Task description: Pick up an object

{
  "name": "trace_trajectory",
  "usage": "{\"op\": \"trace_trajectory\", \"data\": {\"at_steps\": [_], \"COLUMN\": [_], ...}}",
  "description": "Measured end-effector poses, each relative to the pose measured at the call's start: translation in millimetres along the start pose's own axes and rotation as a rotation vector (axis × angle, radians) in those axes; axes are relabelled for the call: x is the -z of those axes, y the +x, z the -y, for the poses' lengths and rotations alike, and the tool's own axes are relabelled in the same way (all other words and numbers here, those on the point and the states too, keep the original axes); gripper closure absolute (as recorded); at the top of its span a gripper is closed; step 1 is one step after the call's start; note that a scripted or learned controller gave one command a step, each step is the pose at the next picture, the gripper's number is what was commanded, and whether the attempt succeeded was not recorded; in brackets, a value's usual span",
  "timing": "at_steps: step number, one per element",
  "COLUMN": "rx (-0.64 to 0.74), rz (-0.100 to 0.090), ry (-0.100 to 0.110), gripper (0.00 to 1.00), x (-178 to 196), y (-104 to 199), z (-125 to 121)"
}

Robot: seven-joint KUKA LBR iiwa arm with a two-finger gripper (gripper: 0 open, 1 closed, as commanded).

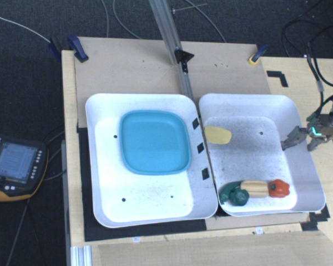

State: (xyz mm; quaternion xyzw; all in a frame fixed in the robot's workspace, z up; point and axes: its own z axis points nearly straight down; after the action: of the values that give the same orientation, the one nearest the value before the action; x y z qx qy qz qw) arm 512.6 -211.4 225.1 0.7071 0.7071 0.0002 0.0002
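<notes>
In the right bin (pixel 250 105) a pale yellow piece (pixel 217 135) lies near the left wall. Along the front wall sit a dark green object (pixel 234 194), a tan roll-shaped item (pixel 255 188) and a red object (pixel 278 188), touching in a row. My gripper (pixel 301 143) hangs over the right rim of this bin, well to the right of the yellow piece and above the red object. Its two fingers stand apart with nothing between them.
The left bin (pixel 108 204) holds a square blue plate (pixel 155 142). A metal post (pixel 169 21) slants down to the gap between the bins. Blue and yellow clamps sit at the bench's back corners. A handheld pendant (pixel 14 168) lies on the floor at left.
</notes>
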Motion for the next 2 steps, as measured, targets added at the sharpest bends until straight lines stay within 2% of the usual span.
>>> {"op": "trace_trajectory", "data": {"at_steps": [1, 2], "rx": [0.0, 0.0], "rz": [0.0, -0.002], "ry": [0.0, 0.005], "gripper": [0.0, 0.0], "x": [-0.1, -59.4], "y": [0.0, 0.8], "z": [0.0, -6.4]}}
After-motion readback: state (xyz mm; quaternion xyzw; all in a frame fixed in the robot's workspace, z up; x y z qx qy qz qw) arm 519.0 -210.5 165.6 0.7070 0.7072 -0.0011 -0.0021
